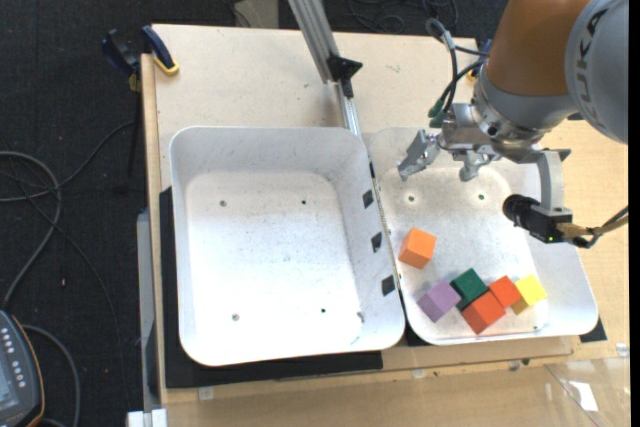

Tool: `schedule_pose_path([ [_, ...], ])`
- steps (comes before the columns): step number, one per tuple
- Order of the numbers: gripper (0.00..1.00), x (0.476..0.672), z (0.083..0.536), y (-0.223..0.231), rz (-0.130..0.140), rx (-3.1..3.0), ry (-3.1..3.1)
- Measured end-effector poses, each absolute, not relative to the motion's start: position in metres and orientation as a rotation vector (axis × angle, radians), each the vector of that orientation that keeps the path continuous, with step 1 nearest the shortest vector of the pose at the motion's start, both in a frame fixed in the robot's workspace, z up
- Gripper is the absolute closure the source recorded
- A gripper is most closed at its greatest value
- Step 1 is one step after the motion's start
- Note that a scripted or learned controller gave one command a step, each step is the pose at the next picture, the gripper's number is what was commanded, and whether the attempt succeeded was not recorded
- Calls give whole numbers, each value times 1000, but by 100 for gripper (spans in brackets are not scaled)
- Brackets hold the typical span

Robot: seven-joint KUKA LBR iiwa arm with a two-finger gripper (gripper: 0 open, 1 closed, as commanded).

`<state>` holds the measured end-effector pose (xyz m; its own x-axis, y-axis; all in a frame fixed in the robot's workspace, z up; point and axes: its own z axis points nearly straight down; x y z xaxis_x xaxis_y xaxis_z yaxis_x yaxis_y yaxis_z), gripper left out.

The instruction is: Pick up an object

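Note:
My gripper (441, 164) hangs over the far part of the right bin (570, 260), its two grey fingers spread apart with nothing between them. Below it in the bin an orange cube (418, 247) sits alone. Nearer the front edge lies a cluster: a purple cube (437, 300), a green cube (468, 285), a red cube (485, 311), a smaller orange-red cube (505, 292) and a yellow cube (530, 291). The gripper is well above and behind all of them, touching none.
The left bin (190, 215) lies beside the right one, sharing a raised middle wall (378, 235). A slanted metal pole (305, 0) rises from the bench behind the bins. A black camera module (535, 215) hangs off the wrist over the right bin.

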<state>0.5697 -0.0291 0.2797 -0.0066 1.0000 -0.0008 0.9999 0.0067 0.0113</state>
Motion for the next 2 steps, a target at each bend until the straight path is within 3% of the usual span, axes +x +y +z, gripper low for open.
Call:
schedule_pose_path([
  [1, 0, 605, 301, -89, 2, 2221, 2211],
  [2, 0, 596, 190, -79, -9, 2227, 2225],
])
